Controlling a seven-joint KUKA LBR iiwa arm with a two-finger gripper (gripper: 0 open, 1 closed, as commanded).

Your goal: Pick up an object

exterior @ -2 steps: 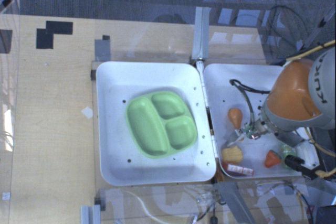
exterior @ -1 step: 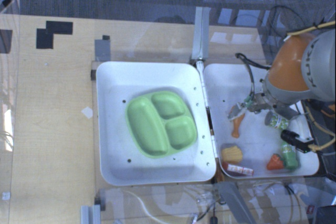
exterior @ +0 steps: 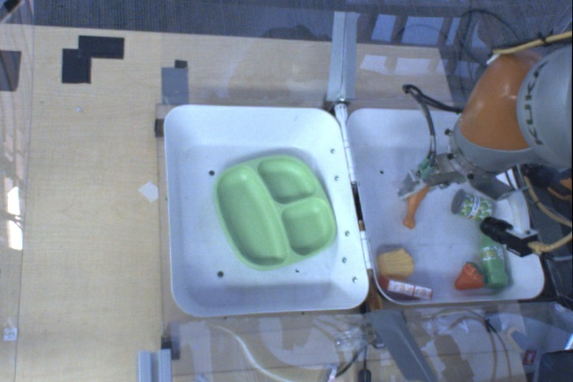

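A: Is anything picked yet?

B: No. The green tray (exterior: 273, 212) fills the left bin (exterior: 188, 282). In the right bin (exterior: 385, 134), the gripper (exterior: 428, 177) hangs mid-bin over an orange carrot (exterior: 412, 208); whether it's spread or pinching, I can't tell. Grasp and lift remain.

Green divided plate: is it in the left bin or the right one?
In the left bin: the green divided plate lies flat in its middle, compartments facing up.

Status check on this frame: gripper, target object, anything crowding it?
Gripper low over the right bin, fingers unclear. Orange carrot-like piece just beneath it, not visibly gripped. Small can nearby to its right; green divided plate alone in left bin.
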